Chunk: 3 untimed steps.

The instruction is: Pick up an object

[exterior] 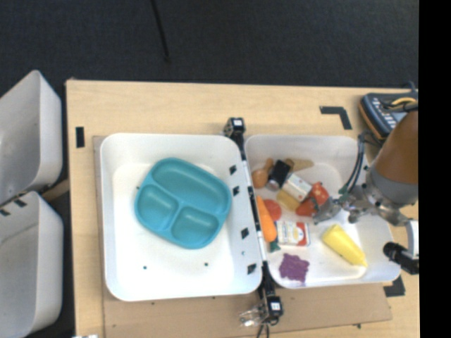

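The gripper [330, 210] hangs over the right bin [331, 145], its grasp impossible to tell, near the yellow corn [344, 244] (probably light, smooth plastic), best pinched across its middle

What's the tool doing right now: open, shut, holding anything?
Tool: low over the right white bin, beside the red toy piece and the yellow corn-shaped toy; open or shut cannot be told, and nothing is seen in its grip.

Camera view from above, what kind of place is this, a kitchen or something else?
Probably a robot lab bench, not a kitchen: a wooden table bears two white bins, one holding a teal divided plate, the other toy food like a carrot, with the robot arm reaching in.
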Motion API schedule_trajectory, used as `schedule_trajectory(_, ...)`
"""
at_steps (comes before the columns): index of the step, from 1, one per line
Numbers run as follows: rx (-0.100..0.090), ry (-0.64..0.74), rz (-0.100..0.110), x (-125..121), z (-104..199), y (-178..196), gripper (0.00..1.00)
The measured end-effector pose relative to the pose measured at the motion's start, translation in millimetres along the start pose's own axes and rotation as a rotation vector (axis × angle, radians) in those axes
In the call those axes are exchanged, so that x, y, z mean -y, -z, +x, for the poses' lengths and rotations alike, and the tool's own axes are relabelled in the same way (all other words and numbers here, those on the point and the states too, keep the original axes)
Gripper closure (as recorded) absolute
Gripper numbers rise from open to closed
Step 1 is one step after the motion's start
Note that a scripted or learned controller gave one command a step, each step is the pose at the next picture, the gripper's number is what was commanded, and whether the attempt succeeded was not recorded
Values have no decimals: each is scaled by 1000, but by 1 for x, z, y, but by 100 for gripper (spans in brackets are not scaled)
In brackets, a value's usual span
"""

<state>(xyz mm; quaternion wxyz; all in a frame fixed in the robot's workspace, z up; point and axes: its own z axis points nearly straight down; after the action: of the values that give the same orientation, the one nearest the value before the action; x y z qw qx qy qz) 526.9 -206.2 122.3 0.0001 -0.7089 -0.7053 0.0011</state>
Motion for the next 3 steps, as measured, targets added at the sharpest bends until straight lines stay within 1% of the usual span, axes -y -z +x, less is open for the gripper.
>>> schedule_trajectory(1,0,0,-1,0,-1,-22,0)
schedule_trajectory(2,1,-5,-5,-1,-2,-11,100)
schedule_trajectory(3,1,1,-7,0,-2,33,100)
